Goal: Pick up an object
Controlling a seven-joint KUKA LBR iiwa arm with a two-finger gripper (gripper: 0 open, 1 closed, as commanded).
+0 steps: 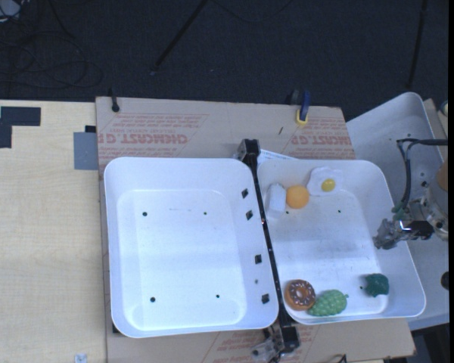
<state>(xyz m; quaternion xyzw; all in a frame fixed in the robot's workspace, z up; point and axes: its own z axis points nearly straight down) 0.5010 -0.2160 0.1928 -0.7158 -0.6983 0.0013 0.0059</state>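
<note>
Gripper: the gripper (387,235) sits at the right rim of the right-hand bin, low over its edge; whether it is released, clenched or grasping anything, I cannot tell from here, as it is small and blurred.
Arm: grey links and a black cable (405,174) reach in from the right, over the bench beyond the bin.
Right bin: the right bin (340,271) is a shallow white tray holding all the small toys.
Orange ball: an orange ball (297,197) lies near the bin's far left corner, touching a white block (277,198) on its left.
Fried egg: a toy fried egg (325,181), white with a yellow yolk, rests just beside the ball, toward the far wall.
Doughnut: a doughnut (299,294) with brown icing lies at the near wall, touching a green bunch of grapes (329,302) on its right.
Green piece: a dark green toy (376,283), perhaps broccoli, sits near the near right corner, below the gripper and apart from it.
Left bin: the left bin (129,203) is white with small dark holes in its floor.
Divider: a black bar (262,233) runs between the two bins.
Base: both bins stand on printed cardboard (174,131) over a pale wooden bench (38,248).
</note>
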